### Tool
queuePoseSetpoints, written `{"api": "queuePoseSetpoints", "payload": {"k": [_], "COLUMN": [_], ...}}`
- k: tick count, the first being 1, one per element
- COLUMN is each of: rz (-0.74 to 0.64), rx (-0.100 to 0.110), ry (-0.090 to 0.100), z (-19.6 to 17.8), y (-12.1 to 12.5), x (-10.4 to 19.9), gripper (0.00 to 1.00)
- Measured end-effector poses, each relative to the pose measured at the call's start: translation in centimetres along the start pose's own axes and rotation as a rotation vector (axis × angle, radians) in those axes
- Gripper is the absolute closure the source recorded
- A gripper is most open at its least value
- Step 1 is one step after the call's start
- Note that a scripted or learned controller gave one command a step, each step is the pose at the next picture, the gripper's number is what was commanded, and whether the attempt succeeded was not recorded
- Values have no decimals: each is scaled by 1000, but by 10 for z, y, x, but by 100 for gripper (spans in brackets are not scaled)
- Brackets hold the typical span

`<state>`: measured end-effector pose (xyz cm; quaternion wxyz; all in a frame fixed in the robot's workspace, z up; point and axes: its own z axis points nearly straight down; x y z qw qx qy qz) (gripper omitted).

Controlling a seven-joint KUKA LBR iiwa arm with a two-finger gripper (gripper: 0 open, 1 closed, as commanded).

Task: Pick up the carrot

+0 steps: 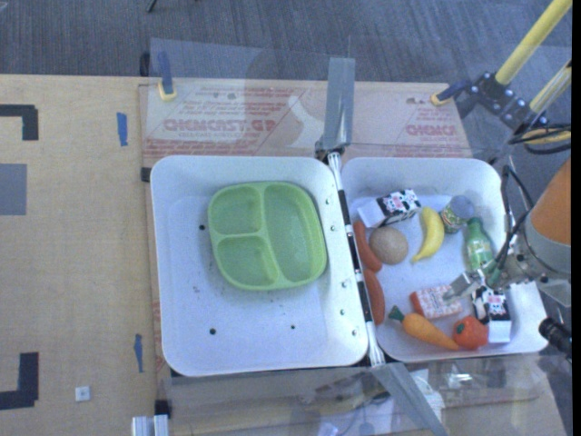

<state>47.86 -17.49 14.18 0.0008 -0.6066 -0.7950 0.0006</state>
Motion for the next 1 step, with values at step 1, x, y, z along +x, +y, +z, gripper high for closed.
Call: {"api": "queuePoseSetpoints", "payload": {"k": [1], "rz": [-316], "rx": [-3], "ry": [-2], "z": [56], "y": [13], "x": [44], "gripper": [0]}}
